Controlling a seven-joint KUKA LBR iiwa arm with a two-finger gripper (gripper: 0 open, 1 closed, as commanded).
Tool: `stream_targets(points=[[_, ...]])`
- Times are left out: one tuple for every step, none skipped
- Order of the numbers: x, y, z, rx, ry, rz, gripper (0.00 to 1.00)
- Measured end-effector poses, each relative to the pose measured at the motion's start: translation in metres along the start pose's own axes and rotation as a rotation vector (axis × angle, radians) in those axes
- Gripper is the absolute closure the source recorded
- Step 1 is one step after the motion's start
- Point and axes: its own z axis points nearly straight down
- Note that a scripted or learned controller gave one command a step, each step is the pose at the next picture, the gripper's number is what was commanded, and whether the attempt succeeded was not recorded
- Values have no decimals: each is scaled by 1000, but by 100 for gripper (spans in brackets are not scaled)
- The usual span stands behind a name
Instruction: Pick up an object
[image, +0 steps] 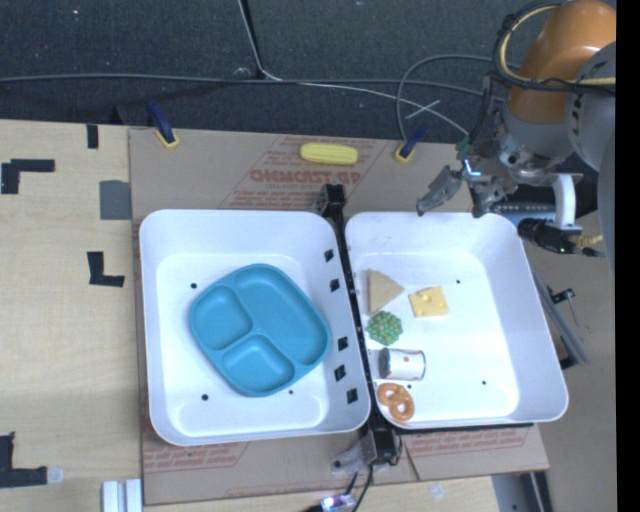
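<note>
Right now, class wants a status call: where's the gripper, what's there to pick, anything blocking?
Gripper open, above right bin's far rim, holding nothing. Cheese slice, broccoli, pretzel lie untouched in right bin. Nothing in the way.

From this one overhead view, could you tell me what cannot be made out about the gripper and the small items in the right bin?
- Gripper: small and dark against the bench, so its finger spacing is unreadable.
- Arm: its upper part is cut off by the top right edge.
- White cup: lying on its side; contents too small to tell.
- Pretzel and green piece: surface detail blurred.
</note>
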Motion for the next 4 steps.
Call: stream_targets(points=[[1, -6, 45, 3, -1, 0, 0], [3, -15, 107, 6, -1, 0, 0], [4, -15, 157, -1, -2, -1, 0], [4, -13, 143, -3, -3, -2, 100]])
